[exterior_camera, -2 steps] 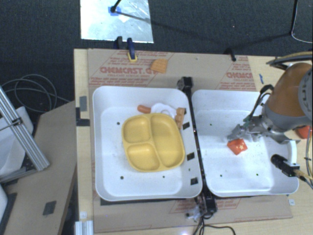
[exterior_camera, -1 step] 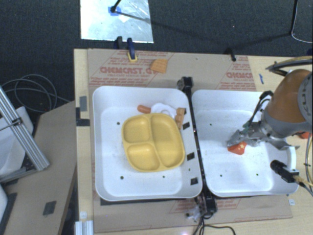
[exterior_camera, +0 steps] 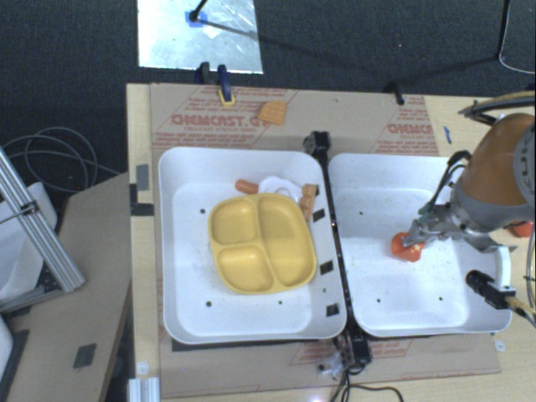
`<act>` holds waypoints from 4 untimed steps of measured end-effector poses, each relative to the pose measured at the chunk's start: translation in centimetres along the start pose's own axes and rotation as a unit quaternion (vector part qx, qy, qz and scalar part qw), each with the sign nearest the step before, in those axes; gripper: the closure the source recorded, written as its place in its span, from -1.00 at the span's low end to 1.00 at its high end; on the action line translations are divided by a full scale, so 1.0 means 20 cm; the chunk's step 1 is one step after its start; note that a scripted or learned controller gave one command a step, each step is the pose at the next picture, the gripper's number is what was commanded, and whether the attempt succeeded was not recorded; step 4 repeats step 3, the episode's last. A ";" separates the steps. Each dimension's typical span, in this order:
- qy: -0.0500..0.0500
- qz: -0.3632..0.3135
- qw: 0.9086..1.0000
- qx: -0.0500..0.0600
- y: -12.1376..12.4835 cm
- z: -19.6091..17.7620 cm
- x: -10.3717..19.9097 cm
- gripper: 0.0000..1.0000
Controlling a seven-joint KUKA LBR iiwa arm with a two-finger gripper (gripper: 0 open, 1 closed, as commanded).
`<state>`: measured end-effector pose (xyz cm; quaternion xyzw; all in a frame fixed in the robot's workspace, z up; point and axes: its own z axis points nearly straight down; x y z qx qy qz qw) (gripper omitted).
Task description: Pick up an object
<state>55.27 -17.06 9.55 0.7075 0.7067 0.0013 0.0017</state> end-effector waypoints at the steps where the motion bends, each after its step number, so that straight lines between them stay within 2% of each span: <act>1: -0.002 -0.005 1.000 -0.009 0.27 -0.78 0.10 1.00; 2: 0.002 -0.005 1.000 0.004 0.24 -0.46 0.36 1.00; 3: 0.001 -0.004 1.000 0.002 -0.09 -0.69 0.56 1.00; 4: 0.001 -0.004 1.000 0.002 -0.09 -0.69 0.56 1.00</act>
